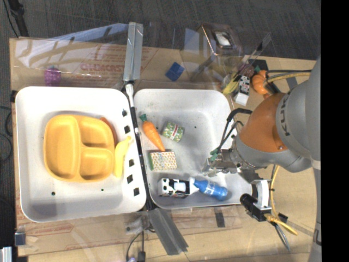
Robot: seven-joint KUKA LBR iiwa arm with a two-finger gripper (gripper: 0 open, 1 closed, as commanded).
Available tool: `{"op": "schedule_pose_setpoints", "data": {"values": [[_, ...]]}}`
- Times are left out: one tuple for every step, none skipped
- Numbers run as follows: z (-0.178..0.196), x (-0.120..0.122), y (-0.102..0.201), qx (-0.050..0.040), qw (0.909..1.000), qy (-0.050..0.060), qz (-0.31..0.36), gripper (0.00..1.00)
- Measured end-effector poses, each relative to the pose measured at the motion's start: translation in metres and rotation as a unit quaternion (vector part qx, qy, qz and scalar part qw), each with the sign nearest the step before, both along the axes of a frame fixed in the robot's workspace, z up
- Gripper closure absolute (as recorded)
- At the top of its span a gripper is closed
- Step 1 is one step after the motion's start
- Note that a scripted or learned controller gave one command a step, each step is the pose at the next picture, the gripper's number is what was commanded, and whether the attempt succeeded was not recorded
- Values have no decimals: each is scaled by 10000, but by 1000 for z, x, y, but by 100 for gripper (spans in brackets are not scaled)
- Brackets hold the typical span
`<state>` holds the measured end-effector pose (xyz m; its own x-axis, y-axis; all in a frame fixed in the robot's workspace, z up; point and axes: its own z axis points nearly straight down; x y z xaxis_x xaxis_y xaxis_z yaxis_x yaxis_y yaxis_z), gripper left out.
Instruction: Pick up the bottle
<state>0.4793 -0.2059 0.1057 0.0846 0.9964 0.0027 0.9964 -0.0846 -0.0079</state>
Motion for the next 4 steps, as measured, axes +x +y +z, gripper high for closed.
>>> {"op": "schedule_pose_setpoints", "data": {"values": [[0,0,0,-2,10000,0,4,0],[-17,-3,57,0,9991,-10,430,0],[-9,-2,56,7,9990,10,452,100],[95,95,87,-11,10000,-8,20,100]]}}
